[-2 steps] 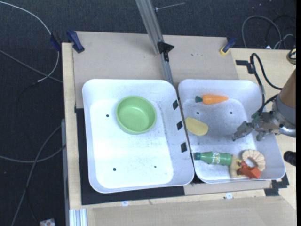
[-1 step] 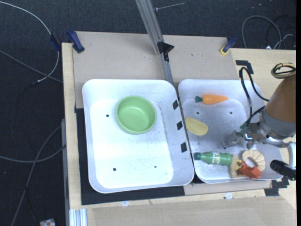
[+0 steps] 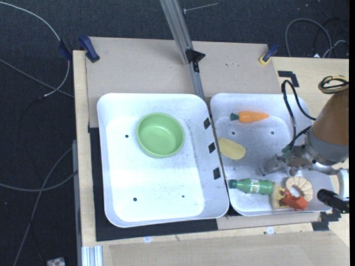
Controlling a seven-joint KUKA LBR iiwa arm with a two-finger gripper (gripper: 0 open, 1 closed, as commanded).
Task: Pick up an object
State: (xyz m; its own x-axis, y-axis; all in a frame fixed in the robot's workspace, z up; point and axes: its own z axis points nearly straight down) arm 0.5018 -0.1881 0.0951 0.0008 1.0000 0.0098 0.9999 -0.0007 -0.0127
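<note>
Reaching in from the right, I have my gripper [image 3: 275,165] low inside the right bin [image 3: 252,101], its tip pointing left toward the bin's middle; whether it is spread or pressed together I cannot tell at this slant, and nothing sits visibly in it. The nearest thing is the bottle [image 3: 252,187], just below and a little left of my tip in the view, lying on its side with its long axis running left to right, green cap end to the left. To take it I judge I must come down across that axis, not along it. Close to its right end lie a ring toy [image 3: 299,186] and a red piece [image 3: 294,202], which could crowd a grasp there. The yellow piece [image 3: 231,148] lies up and left of my tip, and the carrot [image 3: 250,116] farther up, long axis also left to right.
</note>
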